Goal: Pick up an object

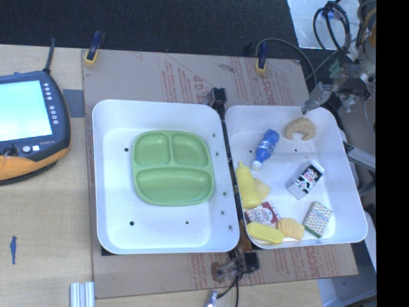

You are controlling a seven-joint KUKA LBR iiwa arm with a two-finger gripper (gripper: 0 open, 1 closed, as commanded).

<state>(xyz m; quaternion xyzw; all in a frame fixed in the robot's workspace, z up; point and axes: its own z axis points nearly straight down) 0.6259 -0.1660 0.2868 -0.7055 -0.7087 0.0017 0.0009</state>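
While I hang at the far right corner of the right bin (345, 171), my gripper (317, 99) sits just above the bin's rim, close to the croissant (300, 128) but apart from it. From this slant I cannot tell how my jaws stand; nothing shows between them.

The right bin carries everything I might lift. The croissant lies nearest me, at the far end. A small blue bottle (264, 147) with a white cap lies tilted just to its left. Near the middle, a little milk carton (305, 180) with black patches rests on its side. Against the left wall, a yellow bottle (247, 185) lies lengthwise. At the near end, several things crowd together: a red and white packet (261, 213), a banana (264, 234) along the near edge, a small yellow ridged piece (291, 228) touching it, and a green and white box (317, 219) toward the right corner.

The left bin (108, 171) holds a green divided plate (172, 167), sitting flat near its middle. A tablet with an orange case (29, 123) rests on the bench, well to the left of both bins.
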